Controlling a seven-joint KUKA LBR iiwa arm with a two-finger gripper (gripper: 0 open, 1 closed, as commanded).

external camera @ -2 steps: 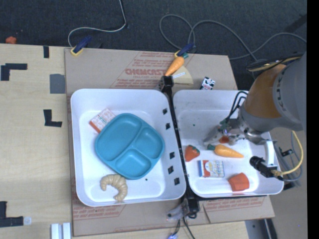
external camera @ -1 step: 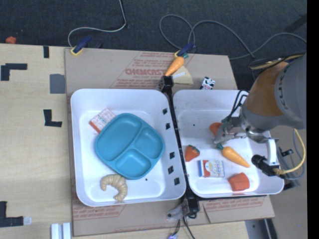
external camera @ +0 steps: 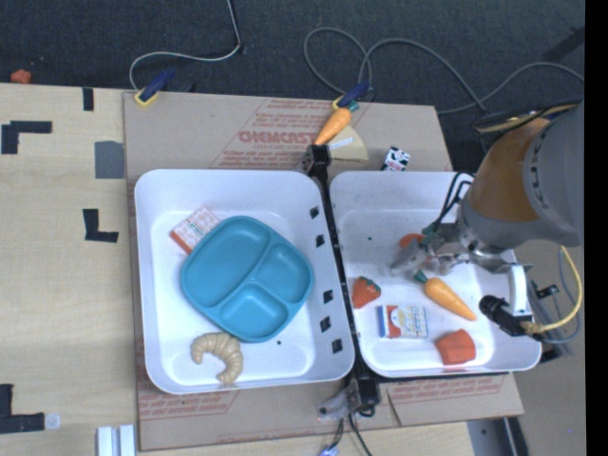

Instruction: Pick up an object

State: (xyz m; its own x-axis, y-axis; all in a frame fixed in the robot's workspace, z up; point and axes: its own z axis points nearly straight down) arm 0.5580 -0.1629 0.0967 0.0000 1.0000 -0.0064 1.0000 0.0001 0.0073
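Observation:
My gripper (external camera: 415, 262) reaches into the right bin (external camera: 380, 198) from the right, its tip low over the bin floor. A small red-orange piece (external camera: 409, 241) lies right at its upper side, touching or nearly so. Just to the right of the tip lies an orange toy carrot (external camera: 447, 296). A red strawberry-like toy (external camera: 366, 292) sits to the lower left, a small white carton (external camera: 404, 322) below, and a red block (external camera: 457, 347) in the bin's front right. Nothing is visibly between the fingers.
The left bin (external camera: 157, 207) holds a blue divided plate (external camera: 247, 277), a croissant (external camera: 218, 353) and a small red-and-white packet (external camera: 193, 228). Behind the bins lie another carrot (external camera: 332, 125), a cheese wedge (external camera: 348, 148) and a small black-and-white toy (external camera: 396, 160). Cables run across the dark floor.

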